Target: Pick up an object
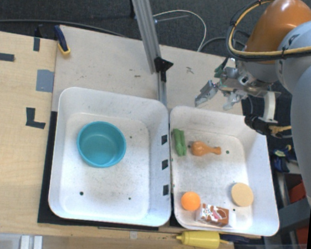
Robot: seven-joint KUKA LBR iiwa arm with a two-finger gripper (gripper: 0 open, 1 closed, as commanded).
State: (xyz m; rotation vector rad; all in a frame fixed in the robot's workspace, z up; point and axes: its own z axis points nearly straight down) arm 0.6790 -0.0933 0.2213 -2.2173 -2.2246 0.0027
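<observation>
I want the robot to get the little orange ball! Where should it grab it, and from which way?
Best guess: come straight down from above and pinch the orange ball across its middle, its widest part. It is round, so it may roll. The snack packet sits close on its right, so the fingers fit best on the ball's near and far sides. The gripper hangs above the right bin's far edge.

The bench (112, 66) bears two white bins (64, 139) and a yellow bottle (201, 239).
</observation>
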